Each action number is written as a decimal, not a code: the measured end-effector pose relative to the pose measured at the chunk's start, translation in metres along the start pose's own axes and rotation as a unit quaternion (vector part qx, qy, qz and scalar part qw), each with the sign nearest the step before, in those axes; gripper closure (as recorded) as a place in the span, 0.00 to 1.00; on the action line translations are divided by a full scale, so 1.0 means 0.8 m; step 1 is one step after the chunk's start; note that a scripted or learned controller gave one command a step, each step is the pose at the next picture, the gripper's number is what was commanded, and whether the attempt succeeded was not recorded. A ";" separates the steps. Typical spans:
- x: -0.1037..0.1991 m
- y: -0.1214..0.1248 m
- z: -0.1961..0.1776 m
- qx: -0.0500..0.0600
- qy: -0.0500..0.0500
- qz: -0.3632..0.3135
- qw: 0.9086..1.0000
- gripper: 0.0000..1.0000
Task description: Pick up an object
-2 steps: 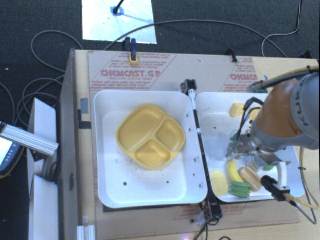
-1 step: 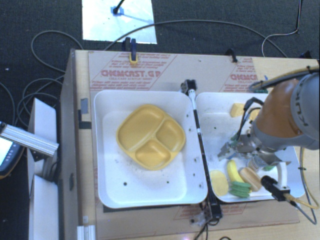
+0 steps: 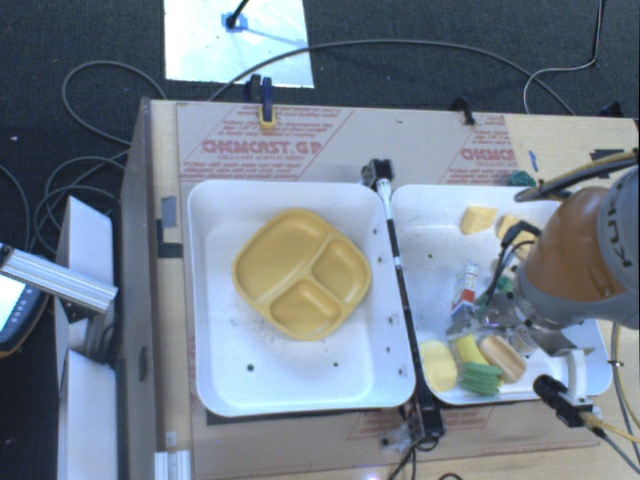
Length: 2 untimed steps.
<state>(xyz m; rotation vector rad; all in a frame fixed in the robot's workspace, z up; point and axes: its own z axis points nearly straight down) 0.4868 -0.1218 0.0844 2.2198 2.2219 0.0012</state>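
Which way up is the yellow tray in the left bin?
Right way up: the tray shows three hollow compartments facing the camera.

Two white bins (image 3: 230, 368) sit on a tan desk (image 3: 330, 138) with red lettering, holding a yellow divided plate (image 3: 302, 273), a pale yellow block (image 3: 479, 219), a green ridged piece (image 3: 481, 377) and a red-and-white tube (image 3: 465, 293).

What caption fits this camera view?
Robot arm reaches into the right bin of small items; yellow divided plate sits in the left bin.
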 end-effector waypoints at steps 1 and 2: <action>0.001 0.002 -0.014 -0.002 0.001 -0.001 1.000 1.00; 0.063 0.041 -0.126 -0.001 0.000 -0.001 1.000 1.00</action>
